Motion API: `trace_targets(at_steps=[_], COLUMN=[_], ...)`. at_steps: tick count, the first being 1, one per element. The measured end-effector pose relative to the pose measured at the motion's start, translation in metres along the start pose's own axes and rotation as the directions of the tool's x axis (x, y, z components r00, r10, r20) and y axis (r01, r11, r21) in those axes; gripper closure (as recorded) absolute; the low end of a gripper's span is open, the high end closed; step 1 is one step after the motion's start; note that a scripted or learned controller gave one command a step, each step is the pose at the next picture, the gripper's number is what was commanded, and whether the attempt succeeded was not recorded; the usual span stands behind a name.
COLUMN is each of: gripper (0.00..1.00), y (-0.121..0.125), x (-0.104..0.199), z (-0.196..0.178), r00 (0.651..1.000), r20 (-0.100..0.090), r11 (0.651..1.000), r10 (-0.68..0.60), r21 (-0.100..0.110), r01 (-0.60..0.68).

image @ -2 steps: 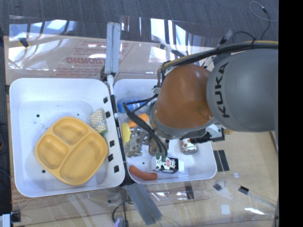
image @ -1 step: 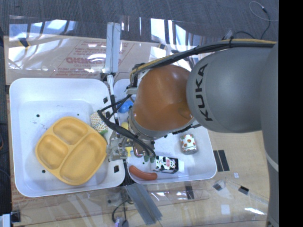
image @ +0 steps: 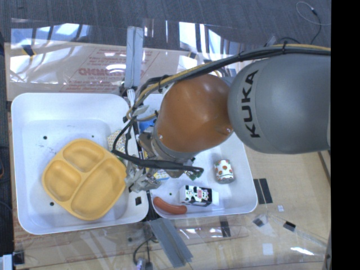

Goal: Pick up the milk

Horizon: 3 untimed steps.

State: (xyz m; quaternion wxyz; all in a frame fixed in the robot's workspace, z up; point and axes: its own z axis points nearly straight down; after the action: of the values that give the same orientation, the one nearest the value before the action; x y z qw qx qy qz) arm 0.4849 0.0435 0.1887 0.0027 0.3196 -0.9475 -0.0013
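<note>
In the right bin (image: 247,198), milk (image: 196,195) lies beside the claw (image: 140,180).

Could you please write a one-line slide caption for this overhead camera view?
KUKA arm reaches over the right bin holding milk carton, sausage and can; yellow tray sits left.

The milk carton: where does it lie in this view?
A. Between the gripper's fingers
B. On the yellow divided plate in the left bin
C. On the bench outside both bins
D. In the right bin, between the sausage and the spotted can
D: the milk carton lies on its side on the right bin floor, with the sausage to its lower left and the spotted can to its upper right.
</note>
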Motion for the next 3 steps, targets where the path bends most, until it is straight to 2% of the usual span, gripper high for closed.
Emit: trace_targets(at_steps=[1,2,3], gripper=[1.00,1.00,1.00], y=[0.013,-0.012,-0.015], x=[-0.016,-0.022,0.010], z=[0.000,0.000,0.001], r00=[0.943,0.932,0.864], r20=[0.000,-0.001,-0.004], r11=[0.943,0.932,0.864], r10=[0.332,0.362,0.503], r21=[0.001,0.001,0.001], r01=[-0.332,-0.362,-0.503])
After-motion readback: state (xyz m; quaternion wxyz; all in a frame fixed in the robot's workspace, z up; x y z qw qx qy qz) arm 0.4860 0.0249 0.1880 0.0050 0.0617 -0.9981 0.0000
